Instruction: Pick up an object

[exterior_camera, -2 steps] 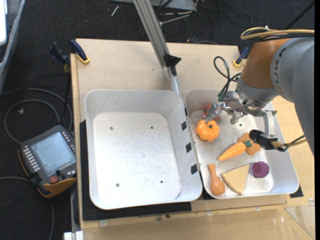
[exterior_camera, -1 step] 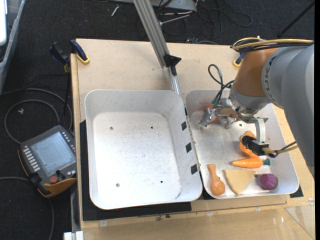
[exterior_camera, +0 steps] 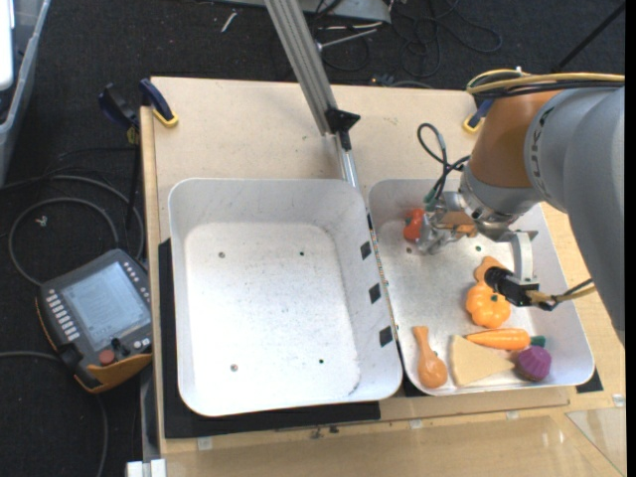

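1. the bench bears 2 white bins side by side; every place below is given relative to the right bin.
2. the grey arm with its orange band reaches over the right bin's far half from its right side.
3. the gripper hangs low over the far left part of the right bin, close to the floor.
4. a small red-orange object, perhaps a toy tomato, sits at the gripper's left side in the far left part of the right bin; it looks to be touching the fingers, but the view is too blurred there to say whether it lies between them, and whether the fingers are spread or closed cannot be told.
5. an orange pumpkin lies in the right bin's middle right part.
6. a carrot lies just nearer the camera than the pumpkin, in the right bin's near right part.
7. a purple object rests in the right bin's near right corner, just beside the carrot's end.
8. a pale yellow wedge lies along the right bin's near wall, touching the carrot.
9. a tan pear-like piece lies in the right bin's near left part, just beside the wedge.
10. the left bin adjoins the right bin's left wall.
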Controlling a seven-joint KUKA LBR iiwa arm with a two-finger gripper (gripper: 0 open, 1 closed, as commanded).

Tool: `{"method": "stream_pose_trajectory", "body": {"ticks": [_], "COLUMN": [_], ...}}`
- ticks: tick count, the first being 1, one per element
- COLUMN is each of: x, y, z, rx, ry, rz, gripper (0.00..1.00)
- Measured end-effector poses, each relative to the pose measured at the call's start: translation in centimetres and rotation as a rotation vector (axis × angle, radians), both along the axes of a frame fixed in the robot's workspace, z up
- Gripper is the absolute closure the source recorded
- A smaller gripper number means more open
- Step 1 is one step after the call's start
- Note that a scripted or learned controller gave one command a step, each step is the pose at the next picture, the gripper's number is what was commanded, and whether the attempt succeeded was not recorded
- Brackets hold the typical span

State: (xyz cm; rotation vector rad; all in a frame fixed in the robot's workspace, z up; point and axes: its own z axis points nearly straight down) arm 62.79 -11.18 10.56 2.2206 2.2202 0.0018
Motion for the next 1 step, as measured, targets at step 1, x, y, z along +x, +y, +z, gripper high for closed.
{"method": "stream_pose_trajectory", "body": {"ticks": [1], "x": [0.72], "y": [0.92], "z": [5.21], "rx": [0.0], "ry": [-0.004], "rz": [0.004], "gripper": [1.0]}}
